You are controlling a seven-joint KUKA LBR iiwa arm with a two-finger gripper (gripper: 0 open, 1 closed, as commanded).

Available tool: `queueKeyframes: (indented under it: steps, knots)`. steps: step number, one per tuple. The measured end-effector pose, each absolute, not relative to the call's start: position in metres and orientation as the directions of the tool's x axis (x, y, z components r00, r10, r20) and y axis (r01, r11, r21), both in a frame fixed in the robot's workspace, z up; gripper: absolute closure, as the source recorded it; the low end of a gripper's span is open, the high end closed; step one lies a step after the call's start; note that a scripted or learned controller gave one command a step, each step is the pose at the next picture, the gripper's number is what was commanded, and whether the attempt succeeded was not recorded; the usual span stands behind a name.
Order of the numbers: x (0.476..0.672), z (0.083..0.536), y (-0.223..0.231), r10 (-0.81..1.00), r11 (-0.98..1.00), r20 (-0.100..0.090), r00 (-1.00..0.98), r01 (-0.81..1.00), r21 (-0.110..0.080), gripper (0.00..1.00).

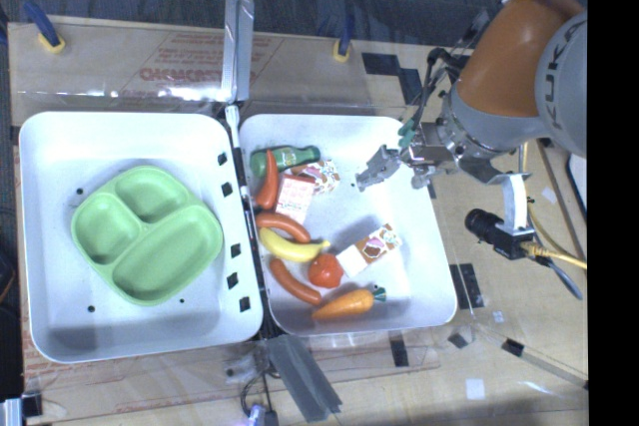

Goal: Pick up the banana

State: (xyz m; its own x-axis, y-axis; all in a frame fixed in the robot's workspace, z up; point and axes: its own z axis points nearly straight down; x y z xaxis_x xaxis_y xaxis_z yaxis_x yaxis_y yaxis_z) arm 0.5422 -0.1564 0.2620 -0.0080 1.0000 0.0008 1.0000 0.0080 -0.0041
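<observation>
Even overhead light, fairly bright. White bins (60,334) slightly blown out w/ soft grey shadows along inner walls. Glare on clear plastic sheet (150,65) at back. Img soft, low-res; top dim.

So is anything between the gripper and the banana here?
Nothing blocks a descent onto the banana. The gripper hangs up and to its right, over bare bin floor. A sausage and tomato crowd the banana's sides.

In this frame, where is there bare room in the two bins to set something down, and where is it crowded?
Free: the left bin floor all round the green divided plate, and the right bin along its upper-right part under the hand. Crowded: the right bin's left and lower part, where the banana, tomato and carrot lie packed.
</observation>
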Motion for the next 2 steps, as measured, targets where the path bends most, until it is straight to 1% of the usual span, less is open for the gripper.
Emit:
queueKeyframes:
  steps: [1,2]
  knots:
    - [0.481,0.191,-0.081,0.98,0.198,0.001,-0.198,0.98,-0.004,0.0]
    - [0.476,0.093,-0.098,0.977,0.211,0.002,-0.211,0.977,-0.002,0.0]
